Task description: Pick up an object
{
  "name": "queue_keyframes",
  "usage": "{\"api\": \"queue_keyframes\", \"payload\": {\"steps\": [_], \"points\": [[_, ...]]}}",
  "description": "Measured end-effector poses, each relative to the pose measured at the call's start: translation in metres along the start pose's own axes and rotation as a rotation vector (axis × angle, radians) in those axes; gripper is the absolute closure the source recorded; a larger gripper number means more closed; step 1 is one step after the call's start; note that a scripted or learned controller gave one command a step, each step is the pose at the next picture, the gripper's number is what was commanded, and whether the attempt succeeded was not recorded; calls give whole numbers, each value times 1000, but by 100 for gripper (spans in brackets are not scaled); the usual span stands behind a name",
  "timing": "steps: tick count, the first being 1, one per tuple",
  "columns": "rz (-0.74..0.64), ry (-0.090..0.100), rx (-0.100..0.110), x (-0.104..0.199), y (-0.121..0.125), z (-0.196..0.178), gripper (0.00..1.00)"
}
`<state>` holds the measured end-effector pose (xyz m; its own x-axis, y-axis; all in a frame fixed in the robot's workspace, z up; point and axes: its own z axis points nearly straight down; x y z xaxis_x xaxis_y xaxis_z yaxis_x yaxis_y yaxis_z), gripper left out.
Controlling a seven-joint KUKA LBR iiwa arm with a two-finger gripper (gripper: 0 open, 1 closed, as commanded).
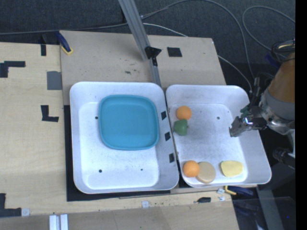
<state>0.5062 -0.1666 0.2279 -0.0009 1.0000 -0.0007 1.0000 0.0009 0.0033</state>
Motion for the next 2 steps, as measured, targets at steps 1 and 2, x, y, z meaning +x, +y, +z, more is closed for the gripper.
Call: {"api": "queue_keyframes", "payload": {"steps": [1, 2], "points": [[0, 0, 2, 0, 0, -25, 100], [-4, 2, 5, 53, 0, -10, 100]]}}
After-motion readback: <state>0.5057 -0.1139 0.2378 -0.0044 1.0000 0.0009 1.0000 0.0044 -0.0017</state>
